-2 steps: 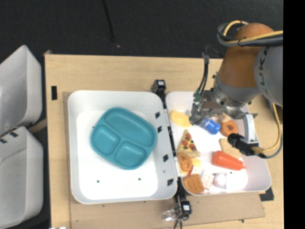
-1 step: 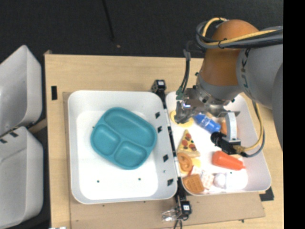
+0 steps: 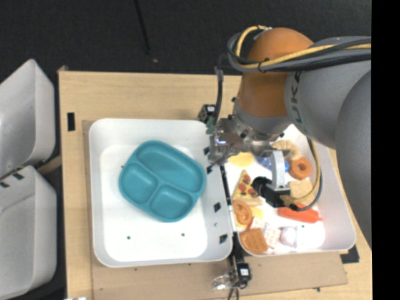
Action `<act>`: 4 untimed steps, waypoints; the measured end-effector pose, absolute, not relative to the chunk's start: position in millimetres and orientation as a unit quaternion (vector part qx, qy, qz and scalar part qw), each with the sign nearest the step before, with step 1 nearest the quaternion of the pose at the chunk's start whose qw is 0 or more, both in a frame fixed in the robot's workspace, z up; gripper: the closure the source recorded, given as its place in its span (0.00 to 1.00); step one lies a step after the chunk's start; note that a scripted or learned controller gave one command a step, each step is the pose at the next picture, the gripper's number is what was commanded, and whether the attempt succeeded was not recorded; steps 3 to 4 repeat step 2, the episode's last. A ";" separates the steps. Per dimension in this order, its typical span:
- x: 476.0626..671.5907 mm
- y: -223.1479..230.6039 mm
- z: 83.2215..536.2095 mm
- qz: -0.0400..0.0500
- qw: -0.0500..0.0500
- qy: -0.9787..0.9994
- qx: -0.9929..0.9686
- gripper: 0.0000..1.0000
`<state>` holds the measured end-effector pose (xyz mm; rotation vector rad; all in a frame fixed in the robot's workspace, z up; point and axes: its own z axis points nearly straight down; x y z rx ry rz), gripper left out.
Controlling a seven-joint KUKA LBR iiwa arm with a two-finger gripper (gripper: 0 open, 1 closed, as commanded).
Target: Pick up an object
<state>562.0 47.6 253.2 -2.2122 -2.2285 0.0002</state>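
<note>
The objects for picking are small toy foods, all lying crowded together in the right bin (image 3: 337,230). A brown donut (image 3: 302,167) is sitting toward the right, and an orange-red carrot (image 3: 299,215) is lying flat nearer. A tan waffle (image 3: 254,240) is resting at the near left corner, with an orange pretzel (image 3: 243,214) just beyond it and a pale yellow piece (image 3: 241,160) farther still. The left bin (image 3: 100,230) is holding one teal divided plate (image 3: 162,180), turned at a slant. I am hanging my gripper (image 3: 253,144) over the far left part of the right bin, and I cannot tell whether it is open or closed. My wrist is covering the toys at the far end.
</note>
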 end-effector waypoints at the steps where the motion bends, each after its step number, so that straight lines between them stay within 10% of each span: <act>1: 567.4 56.2 236.9 0.001 0.001 -0.708 -0.706 1.00; 4: 564.0 65.4 230.8 0.001 0.000 -0.709 -0.705 1.00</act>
